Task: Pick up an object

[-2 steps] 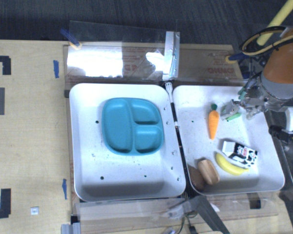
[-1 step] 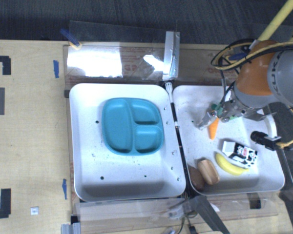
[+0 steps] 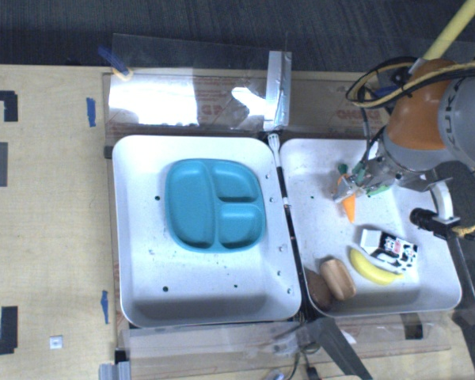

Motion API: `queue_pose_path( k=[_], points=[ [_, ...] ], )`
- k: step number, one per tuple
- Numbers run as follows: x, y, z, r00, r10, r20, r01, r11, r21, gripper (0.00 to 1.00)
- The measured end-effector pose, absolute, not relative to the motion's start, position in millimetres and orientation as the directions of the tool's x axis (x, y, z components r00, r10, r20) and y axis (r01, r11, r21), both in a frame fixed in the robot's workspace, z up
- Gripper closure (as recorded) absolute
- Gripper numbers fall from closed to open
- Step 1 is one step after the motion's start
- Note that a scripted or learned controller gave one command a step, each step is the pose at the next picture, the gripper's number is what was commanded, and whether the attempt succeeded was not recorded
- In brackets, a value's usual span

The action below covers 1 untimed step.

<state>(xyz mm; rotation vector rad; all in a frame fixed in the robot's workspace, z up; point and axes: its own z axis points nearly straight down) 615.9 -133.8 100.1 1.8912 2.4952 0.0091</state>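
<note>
hand [image 3: 362,177] is low in the right bin [image 3: 321,165] right over a small orange carrot-like piece [image 3: 348,206], so looks like the reach-in step, can't tell its state; next it needs a clean squeeze and lift.

The grey arm [image 3: 459,125] reaches in from the right, its orange band [image 3: 416,117] above the wrist. It slants down and leftward, ending in the gripper [image 3: 362,182], which sits low over the right bin's far part.
</note>
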Motion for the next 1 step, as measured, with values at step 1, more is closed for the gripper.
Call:
queue_pose_path(
  k=[1],
  points=[
    [644.9,-165.1,87.5,-0.116,0.993,0.017,0.992,0.117,-0.038,1.00]
  ],
)
